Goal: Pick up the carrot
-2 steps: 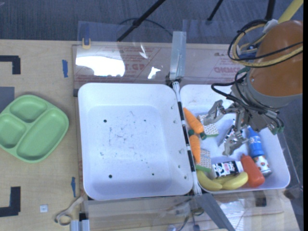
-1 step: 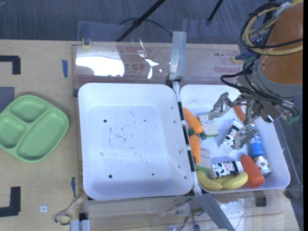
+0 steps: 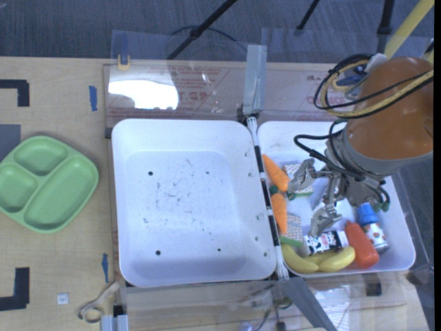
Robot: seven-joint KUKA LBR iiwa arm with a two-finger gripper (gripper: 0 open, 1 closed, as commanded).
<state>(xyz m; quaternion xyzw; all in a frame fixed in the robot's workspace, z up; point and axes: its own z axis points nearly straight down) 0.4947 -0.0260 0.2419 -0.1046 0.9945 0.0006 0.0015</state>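
Observation:
Two orange carrots lie along the left wall of the right bin (image 3: 403, 254): one carrot (image 3: 275, 173) further back, and a second carrot (image 3: 279, 213) just in front of it. My gripper (image 3: 313, 198) hangs over the middle of the right bin, just right of both carrots. Its metal fingers (image 3: 301, 178) are spread open with nothing between them. The orange-banded wrist (image 3: 389, 109) covers the back right part of the bin.
A yellow banana (image 3: 318, 261), a red item (image 3: 362, 245), a blue-capped bottle (image 3: 370, 221) and a black-and-white item (image 3: 325, 241) crowd the right bin's front. The left bin (image 3: 186, 198) is alongside. A green divided plate (image 3: 45, 183) rests on the bench at far left.

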